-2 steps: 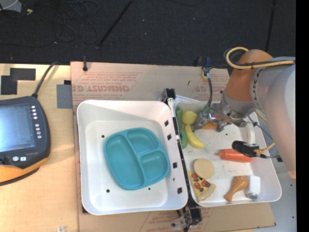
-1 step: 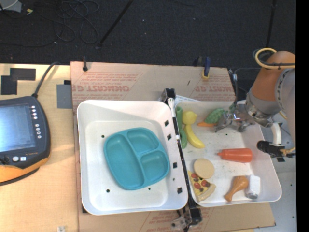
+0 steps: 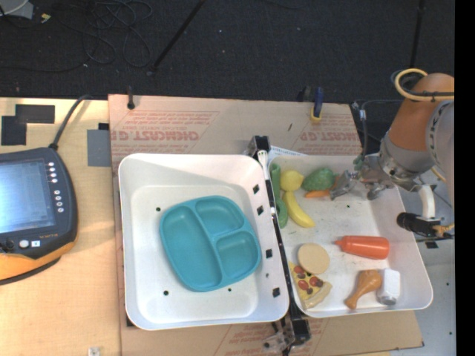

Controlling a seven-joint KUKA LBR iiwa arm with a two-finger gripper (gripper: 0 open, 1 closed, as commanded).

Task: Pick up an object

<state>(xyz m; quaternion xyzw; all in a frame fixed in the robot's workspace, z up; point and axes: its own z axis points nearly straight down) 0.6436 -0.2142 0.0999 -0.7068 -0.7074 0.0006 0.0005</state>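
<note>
The tool [image 3: 349, 186] is being hovered near the carrot [image 3: 318, 193], grip state unclear; light, stiff, probably slippery, so mid-body is being favoured.

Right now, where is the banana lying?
The banana lies in the right bin, near its left wall, below the lemon and above the round cookie.

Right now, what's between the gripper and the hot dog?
In the camera view, nothing: just bare white bin floor runs from the gripper down to the hot dog.
</note>
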